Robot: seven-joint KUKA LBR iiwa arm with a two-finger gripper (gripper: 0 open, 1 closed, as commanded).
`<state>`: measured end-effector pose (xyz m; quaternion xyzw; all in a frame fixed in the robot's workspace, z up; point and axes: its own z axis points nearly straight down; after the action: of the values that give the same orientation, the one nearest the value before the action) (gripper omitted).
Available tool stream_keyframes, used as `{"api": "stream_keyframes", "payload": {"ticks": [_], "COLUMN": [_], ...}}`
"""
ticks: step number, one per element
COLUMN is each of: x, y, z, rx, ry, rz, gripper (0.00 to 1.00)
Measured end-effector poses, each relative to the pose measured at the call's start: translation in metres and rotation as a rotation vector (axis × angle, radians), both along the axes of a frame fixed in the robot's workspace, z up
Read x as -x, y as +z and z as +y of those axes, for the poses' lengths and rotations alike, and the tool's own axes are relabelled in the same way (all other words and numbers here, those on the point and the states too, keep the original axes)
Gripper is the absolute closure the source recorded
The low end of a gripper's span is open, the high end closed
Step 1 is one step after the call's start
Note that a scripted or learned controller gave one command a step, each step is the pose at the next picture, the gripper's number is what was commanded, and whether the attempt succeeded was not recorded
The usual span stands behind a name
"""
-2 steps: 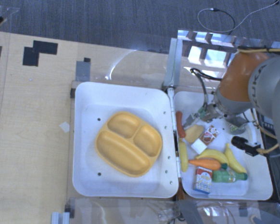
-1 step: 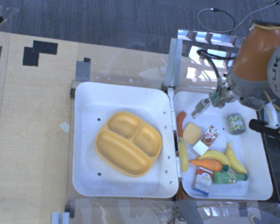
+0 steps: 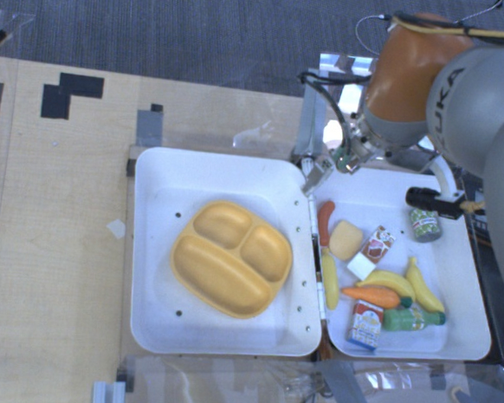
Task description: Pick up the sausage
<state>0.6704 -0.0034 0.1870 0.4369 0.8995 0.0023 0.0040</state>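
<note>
Wooden bench, two white bins.

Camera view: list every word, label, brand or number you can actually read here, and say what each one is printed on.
"KUKA": dark letters on the grey arm, seen partly and at a slant.
Small red and white carton: print too small to read.
Orange and white juice box: print blurred, unreadable.
Green can: label unreadable.
Green bottle: no legible label.
</note>
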Motion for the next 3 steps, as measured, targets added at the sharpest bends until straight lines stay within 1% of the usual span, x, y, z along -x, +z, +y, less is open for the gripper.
{"api": "stream_keyframes", "payload": {"ticks": [1, 2, 3], "x": [0.028, 0.098, 0.008], "y": [0.0, 0.033, -0.002], "z": [-0.058, -0.081, 0.018], "rx": [0.002, 0.001, -0.001], "ry": [0.044, -0.025, -0.037], "rz": [0.002, 0.001, 0.004], "gripper": [0.0, 0.0, 0.0]}}
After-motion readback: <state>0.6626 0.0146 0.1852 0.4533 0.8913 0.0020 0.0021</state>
